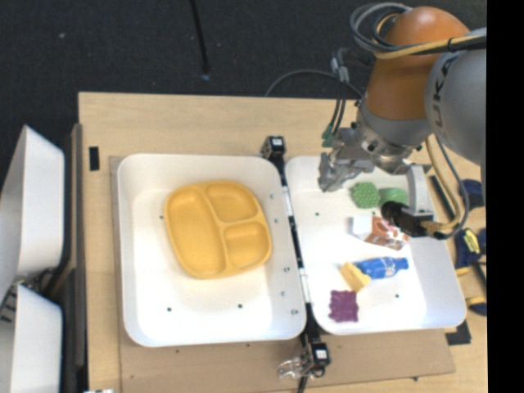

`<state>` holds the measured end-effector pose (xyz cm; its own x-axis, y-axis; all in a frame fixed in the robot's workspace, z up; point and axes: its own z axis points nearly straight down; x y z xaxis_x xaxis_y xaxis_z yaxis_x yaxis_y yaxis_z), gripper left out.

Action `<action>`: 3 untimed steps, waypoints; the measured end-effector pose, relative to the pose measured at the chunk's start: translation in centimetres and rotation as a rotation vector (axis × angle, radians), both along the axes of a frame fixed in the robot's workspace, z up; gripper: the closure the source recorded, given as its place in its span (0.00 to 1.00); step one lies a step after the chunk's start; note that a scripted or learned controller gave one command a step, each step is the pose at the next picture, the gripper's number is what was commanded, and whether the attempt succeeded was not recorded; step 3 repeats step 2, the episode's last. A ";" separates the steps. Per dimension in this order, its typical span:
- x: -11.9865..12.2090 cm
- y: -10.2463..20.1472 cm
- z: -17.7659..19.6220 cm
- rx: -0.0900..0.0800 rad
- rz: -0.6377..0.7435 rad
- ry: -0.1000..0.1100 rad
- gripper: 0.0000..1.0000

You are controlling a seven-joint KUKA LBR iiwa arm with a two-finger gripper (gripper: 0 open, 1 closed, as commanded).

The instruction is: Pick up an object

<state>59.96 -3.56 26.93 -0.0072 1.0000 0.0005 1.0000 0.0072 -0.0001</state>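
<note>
Hovering over the right bin [426,301], the metal claw [332,178], grip unclear, nears a knobbly green lump [365,193].

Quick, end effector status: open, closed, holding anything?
End effector: cannot be told; it sits over the right bin's upper left corner, beside the green object.

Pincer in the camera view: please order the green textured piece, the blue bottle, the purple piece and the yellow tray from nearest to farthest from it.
Measured from the pincer at the right bin's top left:
1. Green textured piece, just right of it.
2. Blue bottle, lower in the right bin.
3. Yellow tray in the left bin and purple piece at the right bin's bottom: too close to call.
</note>
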 end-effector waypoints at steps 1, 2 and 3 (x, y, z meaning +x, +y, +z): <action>0.5 5.9 0.2 0.001 0.001 -0.002 1.00; 0.9 10.2 0.1 -0.001 -0.001 -0.002 1.00; 0.9 10.2 0.1 -0.001 -0.001 -0.002 1.00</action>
